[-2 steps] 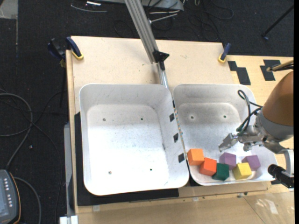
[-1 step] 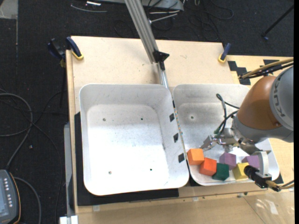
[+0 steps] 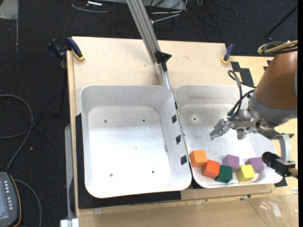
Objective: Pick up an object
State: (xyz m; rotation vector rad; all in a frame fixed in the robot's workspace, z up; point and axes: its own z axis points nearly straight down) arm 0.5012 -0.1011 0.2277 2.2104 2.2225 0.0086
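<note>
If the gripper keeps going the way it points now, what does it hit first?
Probably bare floor of the right white bin: the gripper points down and left, with nothing under its tips. The coloured blocks lie nearer the camera. Depth is unclear.

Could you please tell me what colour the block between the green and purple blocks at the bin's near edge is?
Yellow block, seen clearly in the camera view.

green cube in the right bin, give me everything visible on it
The small dark green cube looks like matte foam or painted wood, with slightly rounded edges. It lies on the floor of the right white bin, near that bin's front wall, turned a little askew. It sits in a cluster of blocks: the red-orange cube presses against its left side, the yellow cube is close on its right, and the purple cube is just behind it. The gripper is above and apart from it.
</note>
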